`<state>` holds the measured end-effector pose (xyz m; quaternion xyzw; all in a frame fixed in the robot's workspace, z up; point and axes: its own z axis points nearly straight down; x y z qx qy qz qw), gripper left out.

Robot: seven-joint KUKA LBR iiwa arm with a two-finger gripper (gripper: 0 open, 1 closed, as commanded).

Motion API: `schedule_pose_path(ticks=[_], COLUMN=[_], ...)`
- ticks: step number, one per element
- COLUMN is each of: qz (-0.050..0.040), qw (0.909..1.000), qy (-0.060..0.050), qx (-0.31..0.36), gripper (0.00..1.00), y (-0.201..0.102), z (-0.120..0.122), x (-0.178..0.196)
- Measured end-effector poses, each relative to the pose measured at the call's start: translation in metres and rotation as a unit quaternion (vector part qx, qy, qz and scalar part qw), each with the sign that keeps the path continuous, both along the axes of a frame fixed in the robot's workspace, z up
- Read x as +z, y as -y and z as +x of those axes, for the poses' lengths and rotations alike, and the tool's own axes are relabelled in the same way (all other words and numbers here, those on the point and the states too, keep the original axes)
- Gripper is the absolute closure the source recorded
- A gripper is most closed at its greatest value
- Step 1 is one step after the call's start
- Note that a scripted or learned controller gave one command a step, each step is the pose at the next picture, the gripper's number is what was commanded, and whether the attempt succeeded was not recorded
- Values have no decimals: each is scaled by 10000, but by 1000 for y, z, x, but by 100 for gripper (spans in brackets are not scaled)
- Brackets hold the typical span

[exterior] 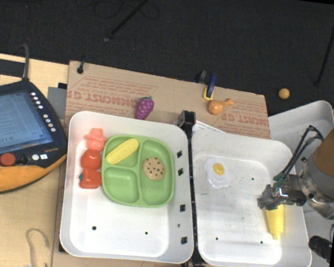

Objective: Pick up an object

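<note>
Two white bins lie side by side before you, the left bin (74, 222) and the right bin (244, 245). You see the gripper (273, 199) low over the right side of the right bin, where the arm (329, 165) comes in. Its tip is at the upper end of a yellow mustard bottle (275, 221), which lies in this bin near the right wall, with the nozzle pointing to the front edge. Whether the gripper is released or clenched on the bottle, you cannot tell; the dark parts hide this.

In the same bin, well apart to the left, lies a toy fried egg (218, 173). In the left bin you find a green divided plate (127, 187) with a corn cob (121, 150) in its upper left compartment and a cookie (153, 168) in the right one. A red bottle (91, 163) lies just beside the plate, on its left.
</note>
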<state>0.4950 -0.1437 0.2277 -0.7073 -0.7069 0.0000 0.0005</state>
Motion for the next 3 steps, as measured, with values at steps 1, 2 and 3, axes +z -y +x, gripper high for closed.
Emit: schedule_pose_path(ticks=[1, 2, 3], qz=[9, 9, 8], qw=[10000, 10000, 10000], qy=[-18, -6, -14], qx=[18, 23, 25], gripper=[100, 100, 100], y=[-60, -109, -162], z=[-7, -8, -4], x=[-7, 3, 7])
